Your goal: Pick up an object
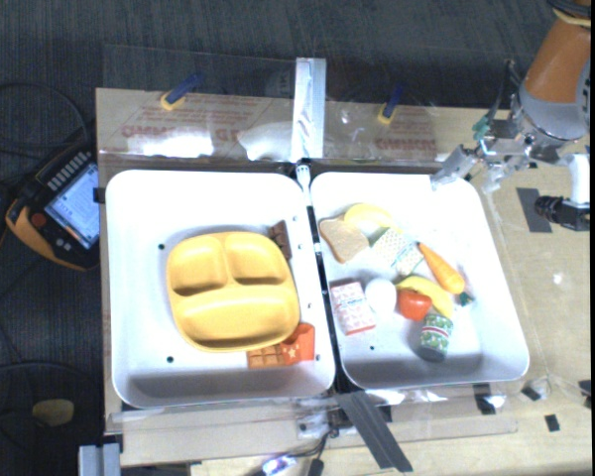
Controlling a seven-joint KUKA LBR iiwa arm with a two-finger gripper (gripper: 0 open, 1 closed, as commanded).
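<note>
Camera view, looking down at a slant on two white bins side by side on a bench; the left bin (pixel 129 296) holds a yellow divided tray (pixel 233 291), with a brown block (pixel 279 236) at its upper right edge and an orange block (pixel 296 347) beside a waffle piece (pixel 263 357) at its lower edge. The right bin (pixel 496 305) holds a loose cluster of toy food: a bread slice (pixel 342 238), a lemon (pixel 367 216), a carrot (pixel 442 267), a tomato (pixel 414 303), a white egg (pixel 380 295), a pink carton (pixel 351 306) and a green can (pixel 436 335), many touching or just beside one another. The arm (pixel 557 62) enters at upper right; its gripper (pixel 476 162) hangs above the right bin's far right corner, well apart from the cluster and holding nothing; whether it is apart or together cannot be told. No object is picked yet. Risks, as a judgement: the crowding could let a descent catch two items or nudge a round one away; the lemon, egg and tomato may roll or slip free; a drop near the corner could strike the bin wall.
</note>
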